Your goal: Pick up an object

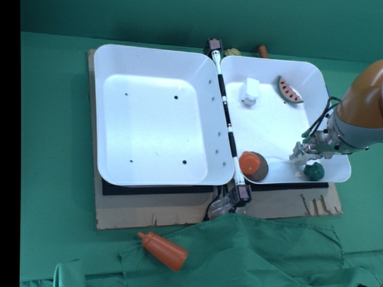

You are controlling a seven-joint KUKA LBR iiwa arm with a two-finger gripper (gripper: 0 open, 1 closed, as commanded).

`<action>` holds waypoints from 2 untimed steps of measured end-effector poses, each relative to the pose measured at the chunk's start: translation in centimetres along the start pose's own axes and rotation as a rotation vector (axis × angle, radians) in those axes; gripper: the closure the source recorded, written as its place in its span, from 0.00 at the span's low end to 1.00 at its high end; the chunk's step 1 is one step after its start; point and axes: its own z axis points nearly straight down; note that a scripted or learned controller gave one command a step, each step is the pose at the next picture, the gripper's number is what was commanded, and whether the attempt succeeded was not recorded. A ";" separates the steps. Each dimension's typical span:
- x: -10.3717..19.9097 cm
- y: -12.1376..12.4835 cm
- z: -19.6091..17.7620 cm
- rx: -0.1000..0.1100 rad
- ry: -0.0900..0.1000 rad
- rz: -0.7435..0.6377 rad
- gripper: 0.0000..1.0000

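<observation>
Scanning leftmost, orange ball (pixel 253 165): well clear of the tool, across the right bin (pixel 269 124).
Gripper (pixel 305 155): low over the bin floor; finger state cannot be judged.
Green object (pixel 313 171): just beside and below the tool; centre over it before closing.

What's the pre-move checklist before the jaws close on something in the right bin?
1. Target in reach: the green object lies in the right bin's near right corner, just below the gripper in the view. ok.
2. Jaw state: too small and blurred to read. cannot tell.
3. Anything held already: nothing visible between the jaws, but they are hard to make out. cannot tell.
4. Space around target: the orange and brown object sits apart at the divider side. ok.
5. Wall clearance: the green object lies close to the bin wall, which may crowd one jaw. not ok.
6. Other items away from the path: white block and watermelon slice at the far end. ok.
</observation>
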 end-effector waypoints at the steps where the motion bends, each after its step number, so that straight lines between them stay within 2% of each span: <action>1: 0.0 0.0 0.0 -0.002 0.000 -0.001 0.00; 2: 1.5 0.4 0.5 -0.011 -0.007 0.000 0.00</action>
